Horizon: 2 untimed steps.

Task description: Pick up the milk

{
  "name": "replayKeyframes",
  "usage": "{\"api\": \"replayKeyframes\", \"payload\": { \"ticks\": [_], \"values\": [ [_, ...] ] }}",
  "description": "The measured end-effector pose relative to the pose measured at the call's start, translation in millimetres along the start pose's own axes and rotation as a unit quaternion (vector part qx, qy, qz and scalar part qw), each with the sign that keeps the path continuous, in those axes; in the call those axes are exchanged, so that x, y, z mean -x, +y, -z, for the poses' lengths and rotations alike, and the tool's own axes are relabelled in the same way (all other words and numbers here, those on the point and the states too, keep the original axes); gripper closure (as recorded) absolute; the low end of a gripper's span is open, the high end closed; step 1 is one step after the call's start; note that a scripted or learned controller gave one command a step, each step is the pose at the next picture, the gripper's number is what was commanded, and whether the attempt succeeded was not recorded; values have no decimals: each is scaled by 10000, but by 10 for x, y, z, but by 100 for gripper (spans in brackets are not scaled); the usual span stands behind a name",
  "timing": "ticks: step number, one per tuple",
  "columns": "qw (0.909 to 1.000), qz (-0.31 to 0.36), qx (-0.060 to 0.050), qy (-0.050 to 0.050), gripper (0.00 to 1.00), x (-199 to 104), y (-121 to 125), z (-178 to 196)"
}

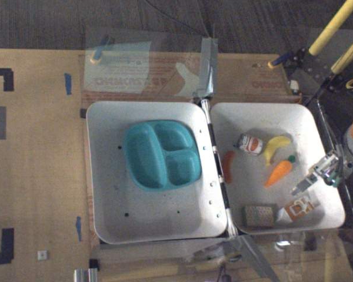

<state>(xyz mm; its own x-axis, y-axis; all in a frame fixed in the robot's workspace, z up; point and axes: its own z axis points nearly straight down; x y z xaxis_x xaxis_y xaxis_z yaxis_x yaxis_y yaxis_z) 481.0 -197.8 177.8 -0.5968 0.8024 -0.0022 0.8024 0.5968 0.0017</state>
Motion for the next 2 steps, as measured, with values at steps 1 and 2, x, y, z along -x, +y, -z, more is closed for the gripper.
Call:
{"api": "replayKeyframes", "payload": {
  "ticks": [1, 2],
  "values": [
    [9896, 1438, 22, -19, 0, -33, 52, -902],
    [9900, 1410, 41, -42, 100, -7, 56, -803]
  ]
}}
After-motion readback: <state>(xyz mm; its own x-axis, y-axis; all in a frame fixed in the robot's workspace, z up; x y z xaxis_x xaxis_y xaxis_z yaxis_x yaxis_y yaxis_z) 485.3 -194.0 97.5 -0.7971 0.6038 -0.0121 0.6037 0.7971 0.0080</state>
